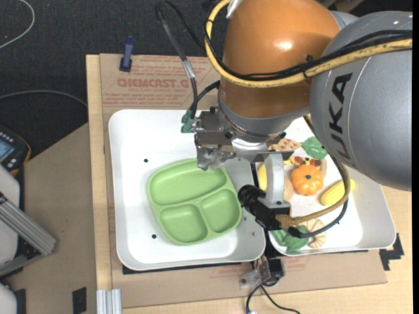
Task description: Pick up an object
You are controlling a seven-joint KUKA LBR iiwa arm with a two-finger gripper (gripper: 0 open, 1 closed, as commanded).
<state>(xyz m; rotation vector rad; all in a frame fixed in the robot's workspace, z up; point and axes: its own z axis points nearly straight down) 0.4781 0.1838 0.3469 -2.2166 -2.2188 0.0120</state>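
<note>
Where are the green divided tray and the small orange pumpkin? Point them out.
green divided tray (pixel 191 201): camera view, the middle of the tray.
orange pumpkin (pixel 307 179): camera view, its rounded body.

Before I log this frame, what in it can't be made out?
- Right bin: the arm covers much of it in the camera view.
- Items around the orange pumpkin: partly hidden by arm and cables, hard to identify.
- Gripper: seen from above, over the green divided tray in the left bin; grip state unreadable.
</note>
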